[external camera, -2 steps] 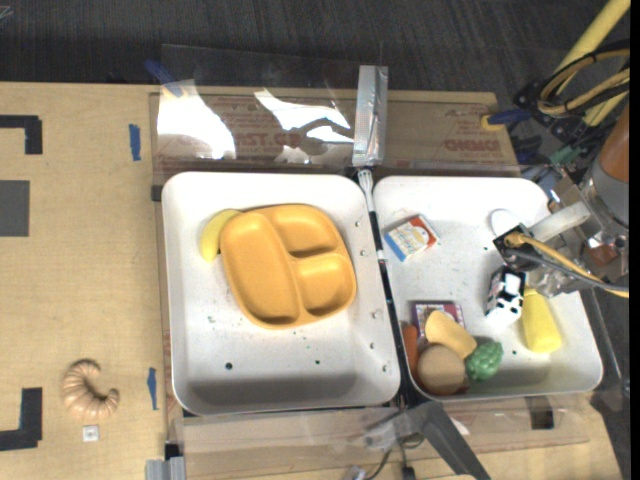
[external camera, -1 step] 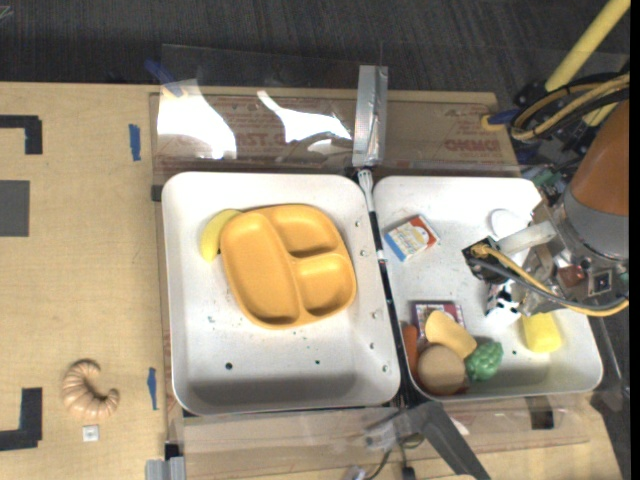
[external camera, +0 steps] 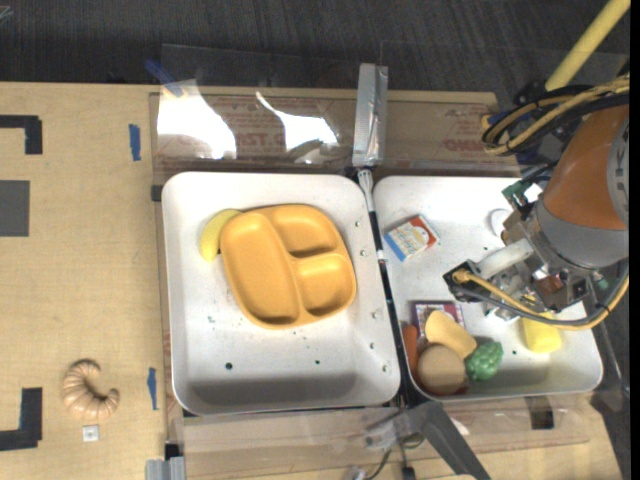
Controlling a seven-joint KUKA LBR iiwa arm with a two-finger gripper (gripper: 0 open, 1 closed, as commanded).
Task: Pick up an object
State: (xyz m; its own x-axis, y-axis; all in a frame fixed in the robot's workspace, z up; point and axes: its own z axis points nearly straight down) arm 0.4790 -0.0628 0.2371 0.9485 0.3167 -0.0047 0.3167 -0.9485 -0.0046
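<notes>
The right bin [external camera: 455,203] holds a small white, blue and orange box [external camera: 411,236] near its back left. At its front left lie a purple card [external camera: 436,311], a yellow pear-like piece [external camera: 449,332], a tan round thing [external camera: 441,367], a green broccoli-like piece [external camera: 485,359] and an orange carrot-like piece [external camera: 410,340]. A yellow lemon-like thing [external camera: 542,337] rests at the front right. My gripper [external camera: 528,286] hangs over the right half of this bin, just behind the lemon-like thing. Nothing shows between its fingers.
The left bin [external camera: 190,348] carries an orange divided plate [external camera: 288,264], with a yellow banana-like piece [external camera: 211,232] peeking out at its left edge. A tan croissant-shaped toy [external camera: 90,388] lies on the bench, left of the bins. The grey arm [external camera: 592,198] enters from the right.
</notes>
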